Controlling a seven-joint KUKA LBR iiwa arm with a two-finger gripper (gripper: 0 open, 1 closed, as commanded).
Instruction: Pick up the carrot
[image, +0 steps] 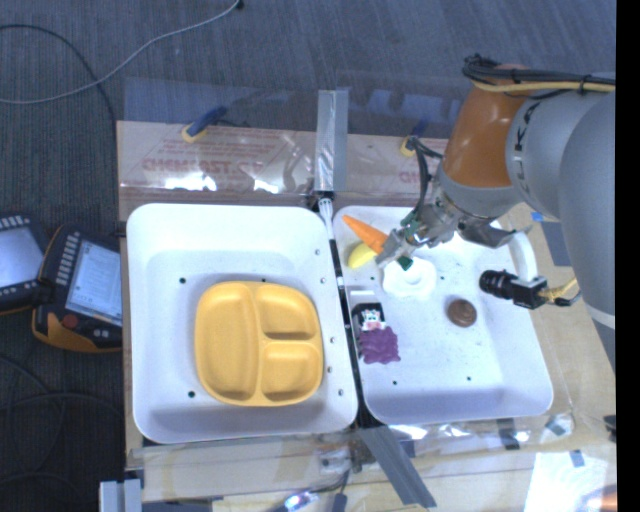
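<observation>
The carrot (364, 233) is orange and lies slanted at the back left corner of the right bin (500, 385), close to the divider. My gripper (398, 250) hangs low just to the carrot's right, at its lower end, touching or nearly touching it. The grey wrist with the orange band (487, 135) hides whether the carrot sits inside the gripper. A small yellow piece (359, 256) lies right under the carrot, against the bin's left wall.
The right bin also holds a white round piece (411, 280), a brown disc (461, 312), a purple grape bunch (378, 346) and a small black-and-white item (370, 317). A yellow divided plate (260, 341) lies in the left bin (160, 300). A black fitting (510, 287) juts over the right rim.
</observation>
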